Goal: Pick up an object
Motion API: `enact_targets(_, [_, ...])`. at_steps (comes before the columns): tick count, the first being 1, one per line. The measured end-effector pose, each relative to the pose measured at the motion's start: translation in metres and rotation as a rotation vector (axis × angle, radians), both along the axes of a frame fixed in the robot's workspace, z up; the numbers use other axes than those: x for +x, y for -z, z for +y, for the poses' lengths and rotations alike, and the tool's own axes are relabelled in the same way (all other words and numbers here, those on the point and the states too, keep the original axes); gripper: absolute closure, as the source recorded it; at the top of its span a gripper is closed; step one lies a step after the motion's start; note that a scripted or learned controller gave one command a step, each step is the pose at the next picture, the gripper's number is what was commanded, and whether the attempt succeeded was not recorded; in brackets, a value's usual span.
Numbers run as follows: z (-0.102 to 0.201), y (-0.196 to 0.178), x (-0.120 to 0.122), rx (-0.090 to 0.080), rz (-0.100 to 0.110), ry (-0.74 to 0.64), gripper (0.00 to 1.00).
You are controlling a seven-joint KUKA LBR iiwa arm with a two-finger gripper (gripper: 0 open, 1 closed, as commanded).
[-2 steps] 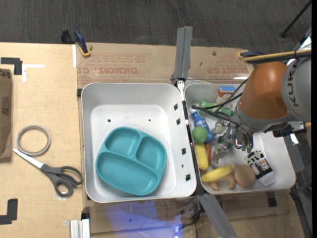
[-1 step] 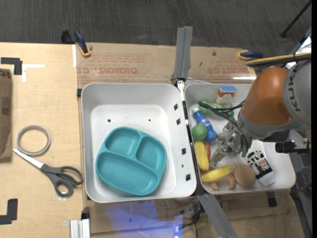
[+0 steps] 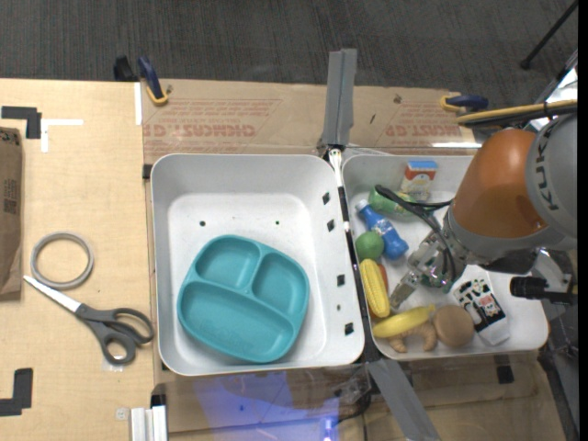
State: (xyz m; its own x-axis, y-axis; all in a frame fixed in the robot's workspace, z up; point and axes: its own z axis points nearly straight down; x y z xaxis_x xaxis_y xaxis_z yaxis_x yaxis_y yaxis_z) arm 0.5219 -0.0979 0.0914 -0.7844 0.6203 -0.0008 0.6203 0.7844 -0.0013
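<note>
Your fingers (image 3: 409,286) hang released just above the banana (image 3: 402,322); it's light and soft, so grip mid-body gently.

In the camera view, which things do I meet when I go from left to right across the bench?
Grey tape ring → grey-handled scissors → teal divided plastic tray → yellow corn cob → metal gripper → black-and-white carton.

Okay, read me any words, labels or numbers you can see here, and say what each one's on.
"KU", vertical, cut off at the frame edge: on the arm.
Red print, upside down, too blurred to read: on the cardboard.
Small carton: label too small to read.
White pack with black marks: unreadable.
</note>
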Motion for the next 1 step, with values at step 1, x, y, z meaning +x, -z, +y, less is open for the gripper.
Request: enact_targets(1, [-0.0049, 0.0020, 0.1025, -0.002, 0.012, 0.130, 0.00])
